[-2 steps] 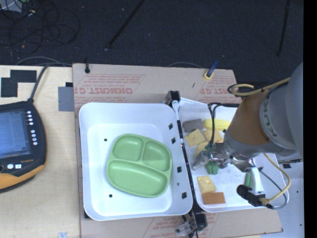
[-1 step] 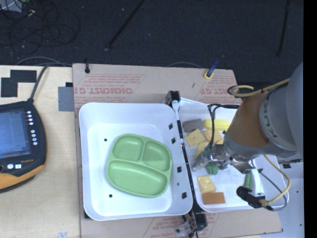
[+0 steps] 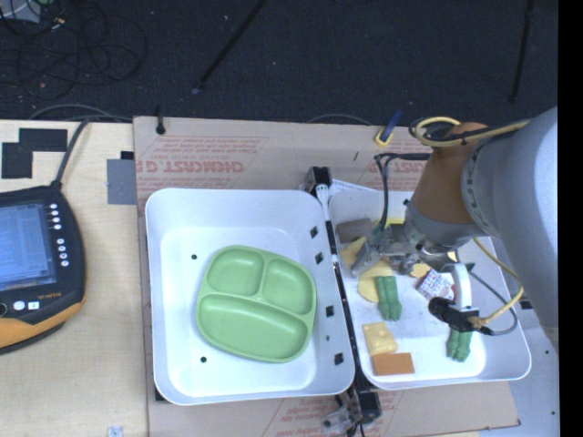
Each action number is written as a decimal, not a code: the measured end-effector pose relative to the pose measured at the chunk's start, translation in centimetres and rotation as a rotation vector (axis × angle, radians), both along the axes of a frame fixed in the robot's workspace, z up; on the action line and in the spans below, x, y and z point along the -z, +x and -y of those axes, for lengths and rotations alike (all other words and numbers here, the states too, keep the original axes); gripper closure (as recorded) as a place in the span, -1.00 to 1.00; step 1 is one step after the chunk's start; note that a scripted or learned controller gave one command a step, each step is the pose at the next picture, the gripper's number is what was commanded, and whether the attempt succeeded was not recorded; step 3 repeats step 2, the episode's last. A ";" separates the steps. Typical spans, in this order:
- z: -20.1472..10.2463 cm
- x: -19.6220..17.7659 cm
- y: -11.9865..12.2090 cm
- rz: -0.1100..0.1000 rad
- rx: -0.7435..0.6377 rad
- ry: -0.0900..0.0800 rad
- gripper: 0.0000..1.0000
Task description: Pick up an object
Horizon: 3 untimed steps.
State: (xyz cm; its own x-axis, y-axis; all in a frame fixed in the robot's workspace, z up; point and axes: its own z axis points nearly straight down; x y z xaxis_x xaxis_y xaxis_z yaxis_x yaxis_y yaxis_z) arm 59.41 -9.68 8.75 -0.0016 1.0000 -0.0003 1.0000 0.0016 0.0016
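Note:
My gripper (image 3: 372, 255) is low in the right bin (image 3: 510, 358), near its upper left part. Just below it lie a pale yellow piece (image 3: 368, 289) and a green pickle-shaped toy (image 3: 389, 297), both close to the gripper. Further toward the front lie a yellow wedge (image 3: 380, 338) and an orange block (image 3: 393, 364). A second green toy (image 3: 458, 343) rests at the right, under a black cable end. A small red and white packet (image 3: 435, 285) sits beside the wrist. The arm hides the bin's back part.
The left bin (image 3: 173, 244) holds a green divided plate (image 3: 258, 303). A divider ridge (image 3: 332, 280) separates the bins. A teach pendant (image 3: 36, 253) lies on the bench at far left. Yellow and black cables (image 3: 496, 312) loop off the wrist over the right bin.

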 end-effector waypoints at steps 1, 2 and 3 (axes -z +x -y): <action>1.2 0.0 -1.8 -0.003 0.003 0.002 -1.00; 2.9 0.0 -3.2 -0.003 0.003 0.002 -1.00; 2.9 0.0 -3.2 -0.003 0.003 0.002 -1.00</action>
